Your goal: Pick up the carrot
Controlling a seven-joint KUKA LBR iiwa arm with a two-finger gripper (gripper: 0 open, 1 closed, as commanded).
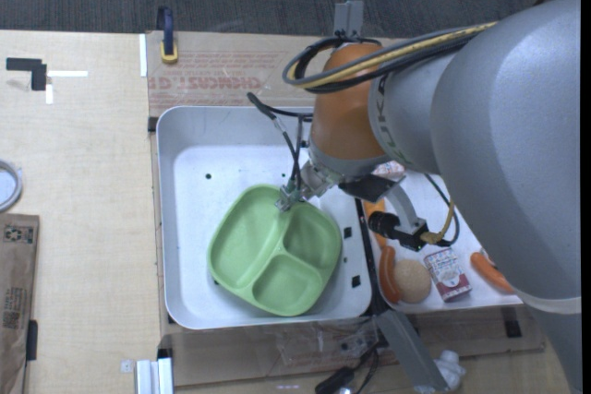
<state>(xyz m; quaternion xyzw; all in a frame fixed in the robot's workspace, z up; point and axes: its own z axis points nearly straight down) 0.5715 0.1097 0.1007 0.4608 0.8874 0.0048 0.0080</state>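
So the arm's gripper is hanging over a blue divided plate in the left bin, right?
Not quite: the plate is green, not blue. The camera view shows it lying in the left bin, divided into compartments, with the gripper over its upper rim.

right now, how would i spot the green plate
Find the white bin on the view's left. The green plate lies in its lower middle, with the gripper at its top rim. It is the one pale green thing, rounded, split into three compartments.
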